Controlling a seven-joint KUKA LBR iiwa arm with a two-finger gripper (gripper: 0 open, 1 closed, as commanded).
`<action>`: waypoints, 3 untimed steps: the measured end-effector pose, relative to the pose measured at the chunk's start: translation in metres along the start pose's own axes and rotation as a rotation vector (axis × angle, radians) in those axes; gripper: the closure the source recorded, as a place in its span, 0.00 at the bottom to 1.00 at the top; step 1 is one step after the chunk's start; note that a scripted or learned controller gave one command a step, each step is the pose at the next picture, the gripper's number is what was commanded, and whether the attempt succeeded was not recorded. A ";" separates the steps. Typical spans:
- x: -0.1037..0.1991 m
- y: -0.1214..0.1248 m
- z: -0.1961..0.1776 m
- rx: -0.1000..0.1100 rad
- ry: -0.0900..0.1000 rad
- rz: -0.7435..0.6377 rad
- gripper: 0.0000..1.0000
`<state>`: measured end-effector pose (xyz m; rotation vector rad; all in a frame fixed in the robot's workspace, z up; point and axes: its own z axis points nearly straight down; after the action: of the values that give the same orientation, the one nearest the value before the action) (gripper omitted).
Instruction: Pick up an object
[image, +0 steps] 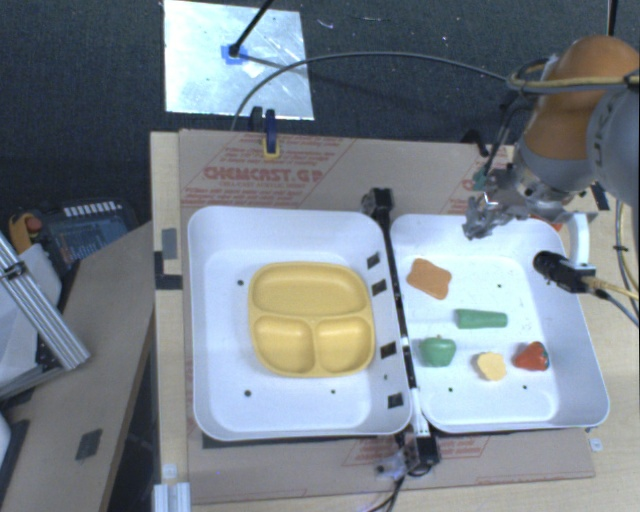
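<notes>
Nearest the camera, the front rims of two shallow white bins run side by side, the left bin (215, 300) and the right bin (570, 385), both of smooth glossy plastic with rounded corners and small dark dots on their floors, meeting along a dark hinge-like strip in the middle. Low in the right bin lie a small yellow wedge (490, 366) shaped like a block of cheese and, just to its right, a shiny red piece (531, 356) like a small pepper or strawberry. A rounded green piece (437, 350) sits near the dividing strip, and a little farther back a longer green piece (481, 319), smooth and pod-like, lies flat on its side. Farther still rests a flat orange piece (429, 278) with soft, irregular edges, apart from the others. In the left bin a matte yellow tray (308, 318) with three moulded compartments, one wide and two smaller, lies flat near the middle. Both bins rest on a brown cardboard sheet (330, 165) printed with red letters. At the far right corner of the right bin the gripper (482, 217) hangs over the back rim, pointing down, well apart from every object; whether its fingers are apart or together cannot be made out. Above it the arm (585, 95) bends in from the right, its orange band rounded and glossy.
</notes>
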<state>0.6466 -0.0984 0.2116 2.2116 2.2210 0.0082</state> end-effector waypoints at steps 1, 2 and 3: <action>-0.007 0.009 -0.051 0.001 0.000 -0.001 1.00; 0.039 -0.009 -0.054 0.007 0.002 -0.004 1.00; 0.089 -0.026 -0.056 0.008 0.004 -0.005 1.00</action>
<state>0.6202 -0.0094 0.2675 2.2121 2.2323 0.0031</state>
